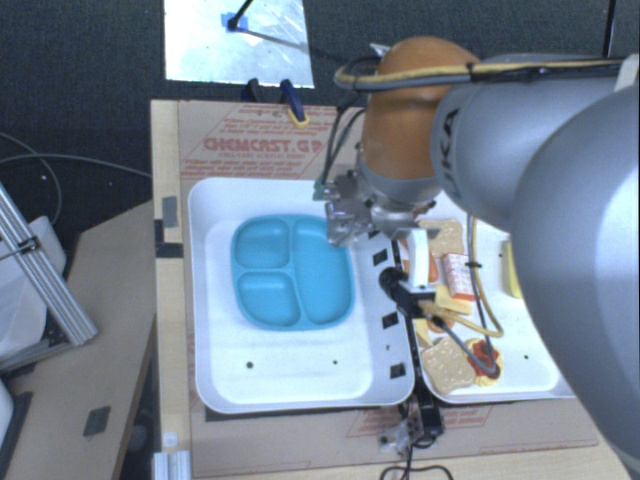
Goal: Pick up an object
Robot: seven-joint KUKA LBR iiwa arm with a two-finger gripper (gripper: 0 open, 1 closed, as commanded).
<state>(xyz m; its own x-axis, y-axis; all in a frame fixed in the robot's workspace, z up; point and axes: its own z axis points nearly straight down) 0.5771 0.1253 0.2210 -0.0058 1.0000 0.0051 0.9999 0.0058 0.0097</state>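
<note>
Hovering at the blue tray's two o'clock corner, the metal hand hides its grip, so wide or narrow I cannot tell. That glossy, rounded three-compartment blue tray lies flat in the smooth left bin. Flat, cracker-like pieces clutter the right bin.

dark carpet floor; shiny foil sheet; aluminium frame.

The grey arm (orange band above the wrist) reaches down, its gripper over the blue tray's upper right corner.
</note>
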